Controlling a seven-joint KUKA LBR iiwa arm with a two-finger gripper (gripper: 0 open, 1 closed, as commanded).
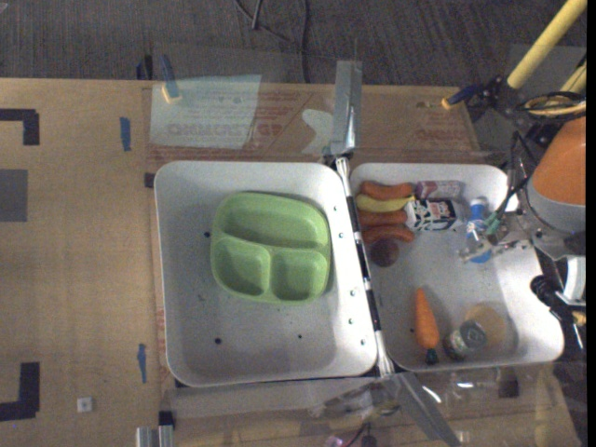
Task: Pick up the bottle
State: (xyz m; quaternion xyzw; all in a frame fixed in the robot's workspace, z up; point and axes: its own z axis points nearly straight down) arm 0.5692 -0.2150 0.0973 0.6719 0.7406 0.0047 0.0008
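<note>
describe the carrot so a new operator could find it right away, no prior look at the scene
Go to the right-hand white bin. Near its front edge, beside the divider, lies the carrot: a slim orange cone with a dark green tip, left of the round tin. Nothing else there is tapered.

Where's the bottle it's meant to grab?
The bottle stands in the right bin, near its far right corner, just right of the milk carton, with the robot's hand right at it.
</note>
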